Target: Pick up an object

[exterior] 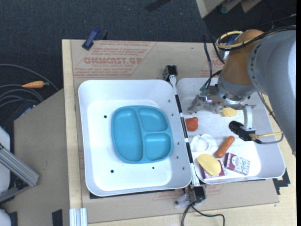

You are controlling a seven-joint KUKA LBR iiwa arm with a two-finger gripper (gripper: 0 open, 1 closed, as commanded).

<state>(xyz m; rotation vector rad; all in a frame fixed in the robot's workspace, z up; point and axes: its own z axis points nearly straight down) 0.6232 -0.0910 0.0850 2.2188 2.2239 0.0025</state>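
**Camera view.** The arm is reaching in over the right bin [265, 147], and the claw [208, 104] is hanging low over that bin's far end. The wrist is covering it from above, so it cannot be told whether the claw is spread or pressed together. No item can be reported as held.

The candidates for picking are lying as follows:
- A pale yellow block [229, 111] is sitting just beside the claw, on its right.
- A red-orange piece [191, 123] is lying near the claw, below it and slightly to its left, close to the wall between the bins.
- Further below the claw, a white crumpled item [203, 142], an orange sausage-shaped piece [225, 146], a yellow rounded item [209, 164] and a red-and-white carton [237, 164] are crowding together.
- A blue divided plate [141, 133] is resting in the left bin [94, 107], well to the claw's left.

**Risks, as judged:**
- The claw is sitting between the two nearest items rather than over either, so a closure here is likely catching bare floor.
- A descent is risking nudging the yellow block aside.
- Going for the red-orange piece is risking a strike on the wall.
- Going into the crowded group is risking dragging a neighbouring item.
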